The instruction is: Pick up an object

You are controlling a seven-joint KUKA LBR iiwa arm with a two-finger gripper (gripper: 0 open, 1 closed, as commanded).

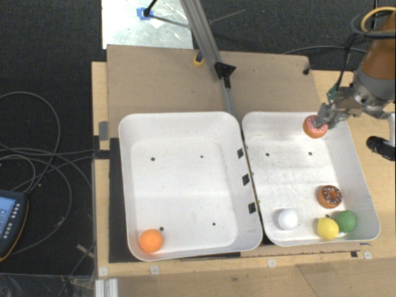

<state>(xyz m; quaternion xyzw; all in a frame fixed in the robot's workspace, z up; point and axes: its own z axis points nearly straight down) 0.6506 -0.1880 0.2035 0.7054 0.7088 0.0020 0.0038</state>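
Observation:
A pink frosted donut (314, 128) hangs at the far edge of the right bin (291, 166), and my gripper (323, 120) is shut on it, coming down from the upper right. Near that bin's front right corner lie a brown donut (330, 196), a white ball (286, 219), a yellow lemon (327, 228) and a green ball (346, 221). An orange ball (151, 241) rests in the front left corner of the left bin (179, 184).
A grey metal pole (204, 33) slants over the back of the bench toward the gap between the bins. Black clips (245, 179) line the shared bin edge. Cables and a tablet (9, 218) lie on the floor at left.

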